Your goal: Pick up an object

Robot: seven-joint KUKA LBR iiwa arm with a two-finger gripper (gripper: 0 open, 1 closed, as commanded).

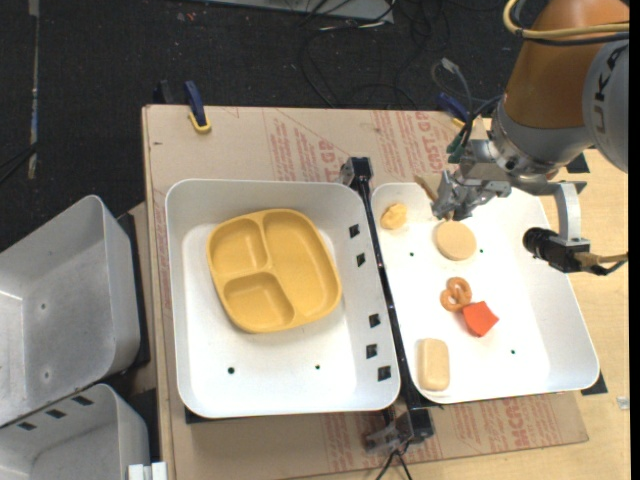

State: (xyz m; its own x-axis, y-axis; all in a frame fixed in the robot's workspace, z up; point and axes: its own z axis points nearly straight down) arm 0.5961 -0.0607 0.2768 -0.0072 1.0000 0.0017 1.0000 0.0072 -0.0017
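The robot's hand (452, 204) hangs low in the right bin (560, 353), upper centre-right of frame, just above a round tan disc (456, 240); whether it is spread or pressed together cannot be told. A small yellow lump (394, 216) lies just left. The hand could clip the disc's edge and push it aside.

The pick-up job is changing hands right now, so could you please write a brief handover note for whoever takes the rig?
Gripper: low over the right bin, just above the round tan disc; nothing seen held.
Right bin also holds a small yellow piece, a pretzel, an orange block and a cream bar.
Left bin: yellow divided plate.
Done: nothing lifted.
Left: grasp and lift one object.
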